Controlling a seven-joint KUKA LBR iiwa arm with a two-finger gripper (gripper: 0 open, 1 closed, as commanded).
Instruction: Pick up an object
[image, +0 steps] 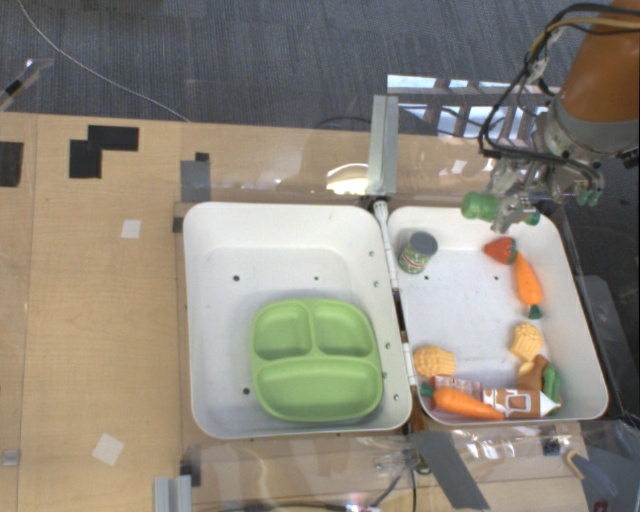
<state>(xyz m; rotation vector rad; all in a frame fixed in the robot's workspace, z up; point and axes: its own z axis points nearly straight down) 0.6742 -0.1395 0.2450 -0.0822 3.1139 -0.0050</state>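
My gripper (516, 208) hangs over the far edge of the right bin (470, 300), below the arm's orange band. A green toy (479, 207) sits right against its left side; whether it is gripped is unclear. Just below lie a red strawberry-like piece (500, 250) and an orange carrot (527, 281). A small can (417, 250) stands near the bin's far left corner. At the near end lie a corn piece (434, 360), a yellow piece (525, 342), a second carrot (463, 402), a small carton (512, 402) and a brown bottle (538, 374).
The left bin (230, 260) holds a green divided plate (316, 360) toward its near side. A metal post (383, 145) rises behind the seam between the bins. Cables loop around the arm's wrist at the top right.
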